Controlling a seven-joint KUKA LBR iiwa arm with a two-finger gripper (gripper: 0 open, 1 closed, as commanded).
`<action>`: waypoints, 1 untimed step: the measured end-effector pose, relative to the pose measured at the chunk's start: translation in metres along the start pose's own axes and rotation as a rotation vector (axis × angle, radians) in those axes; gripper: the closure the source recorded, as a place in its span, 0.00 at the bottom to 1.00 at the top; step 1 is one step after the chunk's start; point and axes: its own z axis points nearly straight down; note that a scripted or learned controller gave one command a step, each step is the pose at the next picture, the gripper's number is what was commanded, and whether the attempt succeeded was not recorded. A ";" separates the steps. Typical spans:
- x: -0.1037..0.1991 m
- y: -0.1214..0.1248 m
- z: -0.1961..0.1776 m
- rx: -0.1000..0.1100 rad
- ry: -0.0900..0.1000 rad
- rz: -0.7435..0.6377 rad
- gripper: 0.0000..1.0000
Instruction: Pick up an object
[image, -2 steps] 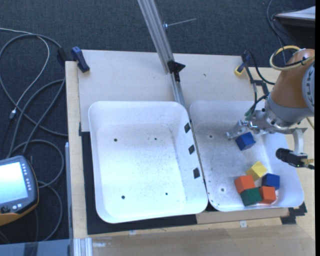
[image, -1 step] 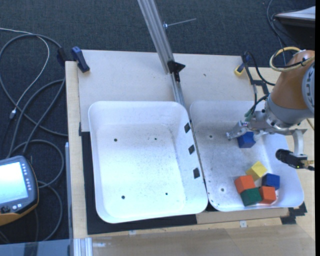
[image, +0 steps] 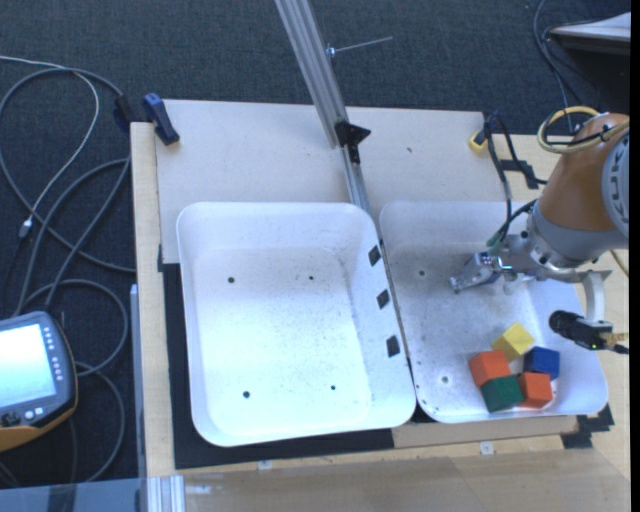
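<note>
Several coloured blocks cluster in the near right corner of the right bin (image: 432, 330): a yellow one (image: 516, 340), a blue one (image: 543, 361), a red-orange one (image: 489, 366), a green one (image: 502, 392) and a smaller orange one (image: 537, 388). My gripper (image: 463, 282) hangs over the middle of this bin, pointing left, up and to the left of the blocks and apart from them. Nothing is seen held in it. The grey and orange arm (image: 580, 200) reaches in from the right.
The left bin (image: 280, 320) lies beside the right one, with small black clips (image: 383, 298) along the shared rim. A slanted aluminium pole (image: 315, 70) rises behind the bins. A blue clamp (image: 160, 117) and a yellow clamp (image: 480, 140) sit at the bench's back edge.
</note>
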 end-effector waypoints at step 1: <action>-0.028 -0.060 0.018 0.013 0.003 0.007 0.00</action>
